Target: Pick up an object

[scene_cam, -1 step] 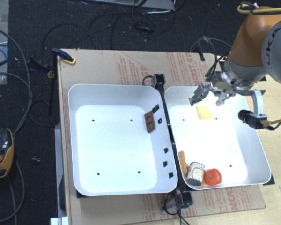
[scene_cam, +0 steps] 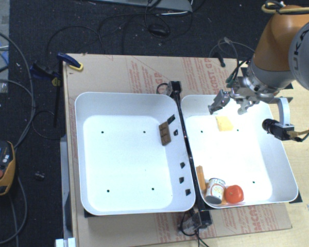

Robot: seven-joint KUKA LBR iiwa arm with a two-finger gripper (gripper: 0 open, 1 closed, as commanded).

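Two shallow white plastic bins sit side by side on the brown cardboard-covered tabletop, and we see the grey arm with its orange band reaching in from the right, over the far edge of the right bin. The arm's wrist bends downward and toward the left, so that the jaws hang above the bin's far wall. The two fingers look spread apart, one reaching left and the other nearer the wrist, with nothing between them; at this slant we would only say they appear open rather than swear to it.

Just below the jaws, on the right bin's floor near its far wall, lies a small pale yellow square block, apart from the fingers and not touched by them. At the near left corner of the same bin we see three things crowded together: a thin orange stick lying along the left wall, a small white can on its side and a round red ball touching or just beside the can.

In the left bin a dark brown rectangular bar lies close to the right wall, well apart from the jaws. A black clip sits where the two bins meet at the far side.
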